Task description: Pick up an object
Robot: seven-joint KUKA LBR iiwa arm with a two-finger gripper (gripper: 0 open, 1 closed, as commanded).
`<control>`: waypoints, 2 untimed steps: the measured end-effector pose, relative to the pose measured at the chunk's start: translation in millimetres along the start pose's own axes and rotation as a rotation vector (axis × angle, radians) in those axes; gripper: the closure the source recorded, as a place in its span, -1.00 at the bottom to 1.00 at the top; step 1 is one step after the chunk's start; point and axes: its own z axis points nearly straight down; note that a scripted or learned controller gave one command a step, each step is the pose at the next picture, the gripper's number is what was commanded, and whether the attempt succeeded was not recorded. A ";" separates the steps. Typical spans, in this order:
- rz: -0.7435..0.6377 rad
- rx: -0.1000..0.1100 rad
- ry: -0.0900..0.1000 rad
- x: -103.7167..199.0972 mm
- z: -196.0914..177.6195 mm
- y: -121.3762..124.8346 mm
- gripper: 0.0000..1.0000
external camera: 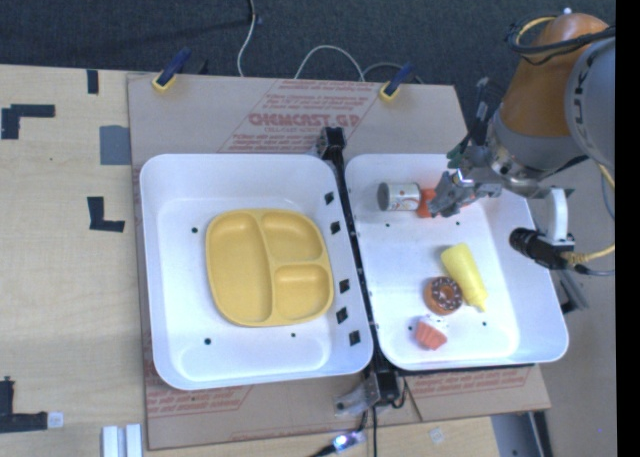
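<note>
Lying on its side just beside the gripper (pixel 447 193), toward the divider, a small can (pixel 401 196) was seen in the right bin (pixel 500 245). Whether the gripper was spread or closed could not be told. A round can could be nudged and rolled away. A yellow cone (pixel 465 275) and donut (pixel 442 295) lay nearer the front.

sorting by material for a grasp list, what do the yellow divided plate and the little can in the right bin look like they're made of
Yellow divided plate: looks like moulded plastic, matte to slightly glossy, with even colour and soft rounded compartment edges.
Little can: probably metal, with a grey, shiny side wall and a pale end face, though it is small and blurred, so a metallic-look plastic toy is possible.
</note>
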 end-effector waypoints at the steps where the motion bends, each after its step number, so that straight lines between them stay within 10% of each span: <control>1: -0.004 0.001 0.000 53.8 6.5 4.6 1.00; 2: -0.004 0.002 0.001 100.8 7.0 8.3 1.00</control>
